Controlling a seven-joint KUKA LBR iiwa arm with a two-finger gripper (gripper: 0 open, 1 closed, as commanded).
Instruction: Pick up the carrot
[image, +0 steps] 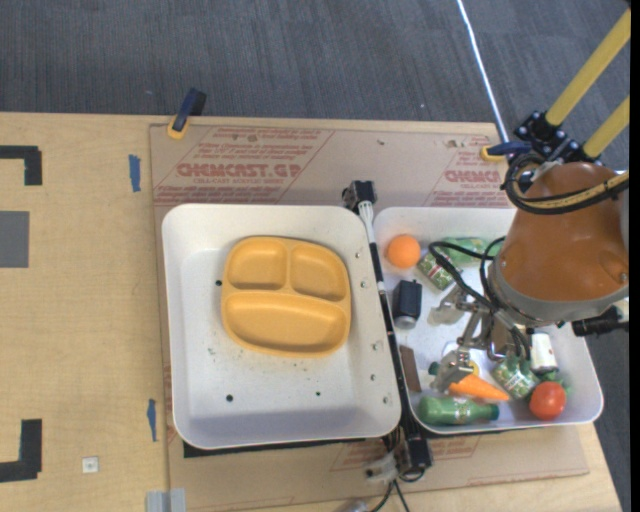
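Looking top-down at two white bins: left bin (190, 400) carries a yellow divided plate (286, 293), right bin (585, 395) carries the clutter and the arm (565, 240), which comes in from the right and covers much of that bin's right half. Gripper (468, 355) hangs below the orange band, over the bin's lower middle; the metal fingers (455, 300) are a tangle against the items under them, so cannot tell whether they're apart or together, and nothing reads as clamped between them. Key relation: carrot (478, 388) lies just below the gripper in the view, toward the bin's near edge, almost under the tips. Its long axis runs roughly left-right, slightly tilted, fat end left and taper pointing right toward the tomato (547, 400). My read: a short drop onto it is what's needed, with the closing direction across that axis. Tight neighbours: green cucumber-like piece (457, 409) touching or just beside it below, a green can (515, 378) just right. Carrot itself is small, bright orange, smooth, with a bit of green at the fat end. Orange ball (403, 251) is well apart, at the bin's top left
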